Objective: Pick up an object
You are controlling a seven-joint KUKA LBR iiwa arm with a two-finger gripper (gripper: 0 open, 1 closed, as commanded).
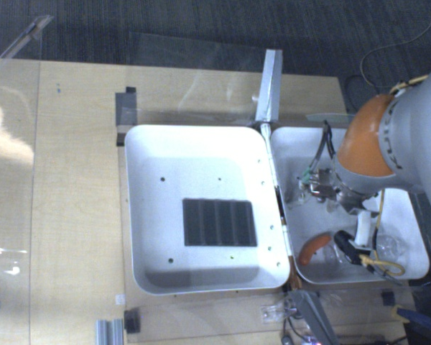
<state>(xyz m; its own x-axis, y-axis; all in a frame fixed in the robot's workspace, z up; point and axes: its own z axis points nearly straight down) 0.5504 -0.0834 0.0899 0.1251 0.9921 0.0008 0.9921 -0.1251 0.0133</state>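
My gripper (313, 187) hangs over the middle of the right bin (296, 149), below the orange band of the arm. A small orange-brown, sausage-shaped object (313, 246) lies near that bin's front left corner, a little below and in front of the gripper and apart from it. A small clear object (389, 247) rests near the front right corner of the same bin. In the left bin (151, 157) a dark ribbed rectangular pad (219, 222) lies flat near the middle.
A metal post (269, 85) stands at the back between the two bins. Wooden bench top (57, 192) spreads to the left of the bins. The arm's body covers the right bin's far right side.
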